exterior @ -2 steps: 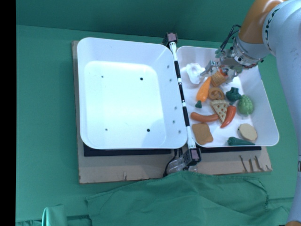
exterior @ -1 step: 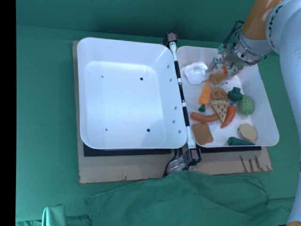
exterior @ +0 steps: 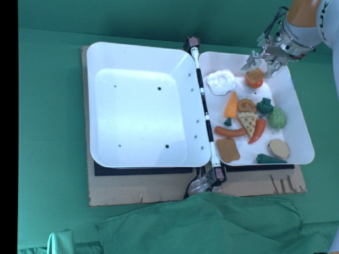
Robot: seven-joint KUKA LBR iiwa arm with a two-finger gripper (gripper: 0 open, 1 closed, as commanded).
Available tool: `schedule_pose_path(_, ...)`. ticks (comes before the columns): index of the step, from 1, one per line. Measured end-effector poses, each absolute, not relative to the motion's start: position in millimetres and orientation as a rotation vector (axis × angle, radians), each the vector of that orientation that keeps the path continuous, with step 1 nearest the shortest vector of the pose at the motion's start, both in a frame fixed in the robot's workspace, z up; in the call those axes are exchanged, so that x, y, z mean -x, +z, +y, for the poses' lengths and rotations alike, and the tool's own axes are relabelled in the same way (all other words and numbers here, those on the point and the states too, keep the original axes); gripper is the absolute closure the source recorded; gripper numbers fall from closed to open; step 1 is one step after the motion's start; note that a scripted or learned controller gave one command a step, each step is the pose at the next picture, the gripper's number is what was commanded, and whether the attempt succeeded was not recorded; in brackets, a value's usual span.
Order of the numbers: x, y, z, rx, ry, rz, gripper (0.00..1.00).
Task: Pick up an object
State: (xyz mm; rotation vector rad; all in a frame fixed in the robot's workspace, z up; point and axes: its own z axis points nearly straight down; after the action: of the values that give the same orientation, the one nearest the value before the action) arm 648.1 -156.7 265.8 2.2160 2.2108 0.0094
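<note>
Over the far edge of the right bin (exterior: 300,125) hangs the gripper (exterior: 263,63), its two fingers spread wide and pointing down, one on each side of a small orange-and-red toy block (exterior: 255,78) that sits just below them near the bin's far rim; nothing is clamped between the fingers, and I can't tell whether either one touches the block. Behind the gripper the arm (exterior: 312,7) runs up to the top right corner, with its orange band above the grey wrist. Just beside the block, toward the divider between the bins, lies a white fried egg (exterior: 220,81). Near the bin's middle sit an orange carrot (exterior: 231,105), a small pretzel-like ring (exterior: 246,105), a dark green broccoli piece (exterior: 265,106) and a pale green leafy vegetable (exterior: 276,118). Closer to the near rim come a pizza slice (exterior: 248,123), a red chili pepper (exterior: 257,130), a sausage (exterior: 230,132) and a tiny dark green bit (exterior: 228,121). Along the near edge rest a slice of toast (exterior: 228,150), a tan potato-like piece (exterior: 278,148) and a dark green pickle-like shape (exterior: 270,159). Beside it the left bin (exterior: 100,97) lies on the same cardboard sheet (exterior: 114,189), and a green cloth (exterior: 212,226) is bunched along the bench's near edge.
</note>
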Motion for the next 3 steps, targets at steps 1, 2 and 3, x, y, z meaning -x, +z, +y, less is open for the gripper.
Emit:
schedule_pose_path(1,-652.6,333,-153,-2.215,0.01,2.211,1.0)
schedule_pose_path(2,-653.5,385,-155,-2.216,0.009,2.211,1.0)
schedule_pose_path(3,-635.5,381,-116,-2.22,0.003,2.22,1.0)
